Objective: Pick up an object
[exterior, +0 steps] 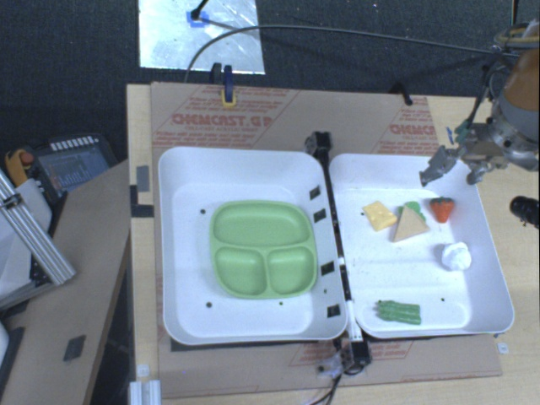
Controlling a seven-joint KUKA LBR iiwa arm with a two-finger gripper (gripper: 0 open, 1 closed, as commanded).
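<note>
Where bins meet: five objects (pixel 411 224), one tray (pixel 260 248).

I saw the table (pixel 139 251) w/ a brown cardboard sheet (pixel 253 116) laid flat on it. Two white bins sat side by side on the sheet: left bin (pixel 181 226), right bin (pixel 481 285), touching at the middle. A yellow clamp (pixel 228 87) gripped the sheet's far edge.

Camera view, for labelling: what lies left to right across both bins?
Green divided plate → yellow block → tan wedge → orange-red piece → white lump.
</note>
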